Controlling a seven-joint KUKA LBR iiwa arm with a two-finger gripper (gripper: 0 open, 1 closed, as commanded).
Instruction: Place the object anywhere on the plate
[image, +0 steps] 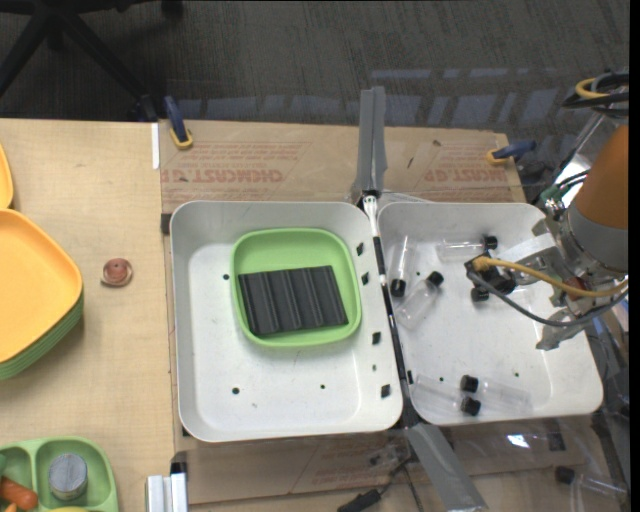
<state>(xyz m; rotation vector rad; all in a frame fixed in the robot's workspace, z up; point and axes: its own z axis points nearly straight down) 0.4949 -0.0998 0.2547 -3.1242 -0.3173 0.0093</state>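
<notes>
green plate (295, 244): black ridged slab (296, 299) covers middle, rim free | right bin (500, 350): vials (468, 383) scattered

Grey arm (606, 215) is reaching in from the right edge of the view, mostly cropped by the frame. Orange band (612, 180) is sitting uppermost and grey wrist section (598, 240) is showing just below it. The wrist is pointing downward and leaning a little left. Grey metal pincer (565, 322) is hanging beneath the wrist, low on the right side, and is too blurred and cluttered to show whether it is gripping.
</notes>
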